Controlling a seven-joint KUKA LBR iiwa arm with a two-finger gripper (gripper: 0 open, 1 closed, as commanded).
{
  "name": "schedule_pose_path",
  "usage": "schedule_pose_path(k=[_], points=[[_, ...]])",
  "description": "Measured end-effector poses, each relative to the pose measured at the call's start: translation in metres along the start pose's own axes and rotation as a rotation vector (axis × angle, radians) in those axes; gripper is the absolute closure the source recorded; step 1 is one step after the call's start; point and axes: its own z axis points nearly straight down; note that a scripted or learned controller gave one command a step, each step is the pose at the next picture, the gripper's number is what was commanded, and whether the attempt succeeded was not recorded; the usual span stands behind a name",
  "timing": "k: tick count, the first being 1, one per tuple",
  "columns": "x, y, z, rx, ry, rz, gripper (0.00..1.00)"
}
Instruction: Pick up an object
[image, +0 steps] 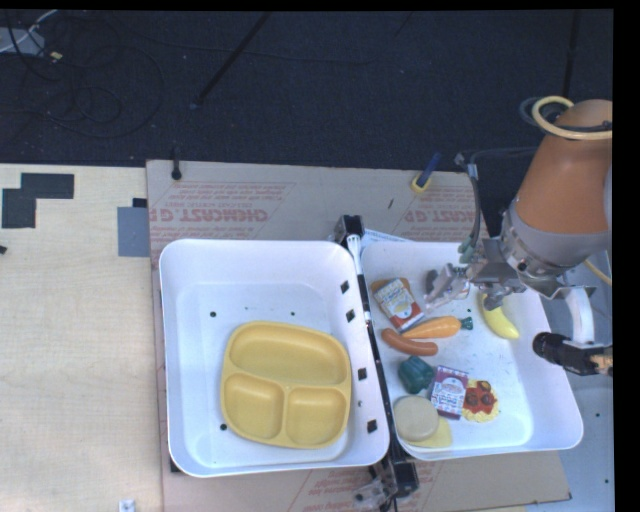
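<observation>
Tool (447, 283) hangs low in right bin (560, 425), just above carrot (434, 327) & hotdog (409, 344); can't tell its state. Yellow tray (285, 383) in left bin (190, 300).

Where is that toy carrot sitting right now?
The carrot lies in the right bin, near its middle, just above the red sausage and right of the small snack packet, below the gripper.

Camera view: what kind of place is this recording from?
Probably a robotics lab bench set up for grasping trials. Two white bins sit on a cardboard sheet: the left bin holds a yellow tray, the right bin toy food such as a carrot. The arm reaches in over it.
</observation>
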Motion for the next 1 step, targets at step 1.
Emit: schedule_pose_path(k=[1], points=[[-0.0596, 0.0249, 0.0967, 0.001, 0.0, 0.003, 0.0]])
